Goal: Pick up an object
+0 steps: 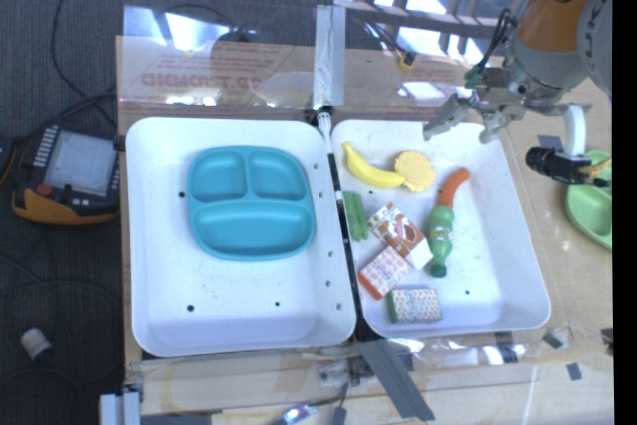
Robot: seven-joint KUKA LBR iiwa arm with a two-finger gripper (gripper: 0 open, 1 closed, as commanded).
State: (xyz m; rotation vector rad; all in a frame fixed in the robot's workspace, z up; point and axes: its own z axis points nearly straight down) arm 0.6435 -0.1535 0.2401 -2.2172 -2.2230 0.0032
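Over the right bin's (pixel 518 244) far edge, my pincer (pixel 466 119) hangs open and holds nothing.
The banana (pixel 370 171), carrot (pixel 451 186) and bottle (pixel 439 239) lie below; I judge I'm approaching, and next must descend onto one.

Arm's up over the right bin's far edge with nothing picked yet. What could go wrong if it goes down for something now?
1. The end effector hangs open by the right bin's far wall; a straight descent may clip the rim.
2. The banana touches the yellow round piece, so a grab could nudge or catch both.
3. The carrot and green bottle meet end to end; one may drag the other.
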